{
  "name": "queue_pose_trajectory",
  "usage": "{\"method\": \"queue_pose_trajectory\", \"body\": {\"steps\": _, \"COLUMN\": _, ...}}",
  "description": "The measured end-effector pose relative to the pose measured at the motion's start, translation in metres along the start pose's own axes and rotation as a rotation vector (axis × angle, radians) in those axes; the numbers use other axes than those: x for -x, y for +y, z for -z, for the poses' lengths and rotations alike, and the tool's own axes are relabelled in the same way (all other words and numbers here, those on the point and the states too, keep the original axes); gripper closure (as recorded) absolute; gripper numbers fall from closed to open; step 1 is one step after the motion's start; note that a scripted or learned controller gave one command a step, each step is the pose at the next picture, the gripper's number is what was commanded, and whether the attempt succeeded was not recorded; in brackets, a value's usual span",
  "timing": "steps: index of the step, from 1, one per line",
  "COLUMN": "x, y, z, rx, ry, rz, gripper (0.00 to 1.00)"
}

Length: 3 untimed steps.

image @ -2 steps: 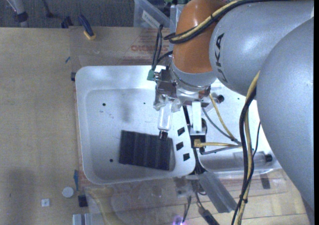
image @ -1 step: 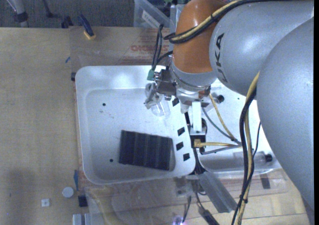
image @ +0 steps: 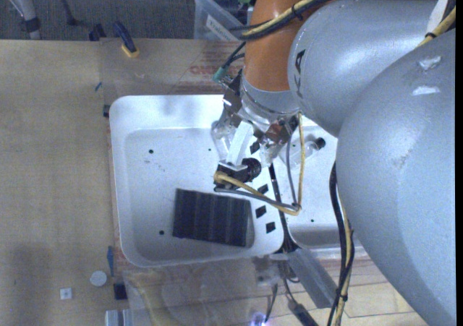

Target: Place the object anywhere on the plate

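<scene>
1. Note fingers (image: 233,145) low over the white bin (image: 137,165), by its right wall; cannot tell whether apart or together.
2. See dark ribbed slab (image: 211,217) flat on bin floor, near fingers on the camera side, not touching; probably the plate, laid flat to receive.
3. Spot small black squares (image: 261,210) just beside fingers, wallward; possibly the object, too small to confirm.
4. Judge low hover a pick approach; placing not yet done.
</scene>
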State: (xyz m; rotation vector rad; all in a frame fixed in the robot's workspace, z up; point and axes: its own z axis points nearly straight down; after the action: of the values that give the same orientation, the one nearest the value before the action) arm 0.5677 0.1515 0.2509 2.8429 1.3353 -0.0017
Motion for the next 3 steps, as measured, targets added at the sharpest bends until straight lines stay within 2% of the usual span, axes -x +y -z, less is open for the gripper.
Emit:
{"method": "queue_pose_trajectory", "body": {"steps": 1, "x": -0.001, "y": -0.001, "z": 0.009, "rx": -0.001, "ry": -0.001, "rz": 0.003, "gripper": 1.0}}
{"method": "queue_pose_trajectory", "body": {"steps": 2, "x": -0.065, "y": -0.038, "z": -0.1, "rx": -0.005, "ry": -0.002, "rz": 0.058, "gripper": 1.0}}
{"method": "queue_pose_trajectory", "body": {"steps": 3, "x": -0.089, "y": -0.008, "z": -0.07, "rx": 0.001, "ry": 0.002, "rz": 0.318, "gripper": 1.0}}
